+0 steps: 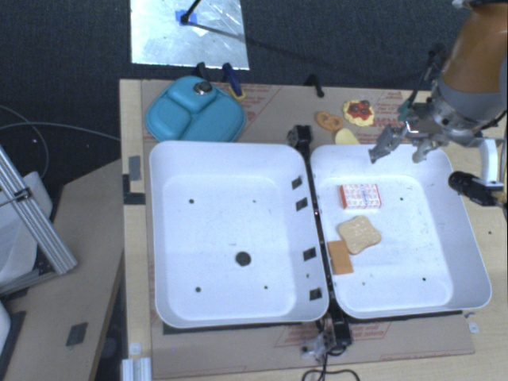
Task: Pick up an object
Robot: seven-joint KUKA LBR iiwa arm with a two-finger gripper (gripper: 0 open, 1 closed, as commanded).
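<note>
Setting: dark carpet around a tan bench (pixel 262 105), and we've got two white bins side by side on it.
Right bin (pixel 456 252): this is where our candidates lie, three of them, all in its left half.
Red box (pixel 360 195): flat, small, red-and-white patterned, nearest the bin's far wall; long axis runs left to right across the view. Its print is too small for us to read.
Toast (pixel 359 234): tan slice just below the box, apart from it, tilted a little.
Orange card (pixel 340 256): thin flat piece touching the toast's lower-left edge, close to the divider.
Gripper (pixel 402 143): hovering over the far rim of the right bin; we see its two fingers spread wide with nothing between them.
Key relation: the box lies down and to the left of the jaws, the closest target; we judge a short drop and a shift inward would do it, with the fingers spanning its short side.
Left bin (pixel 230 236): a small dark disc (pixel 243 259) sits near the middle, well away from the arm.
Beyond the bins: blue lidded tray (pixel 195 111) and a few toy foods (pixel 349 117) on the bench's far strip; no readable writing there either.
</note>
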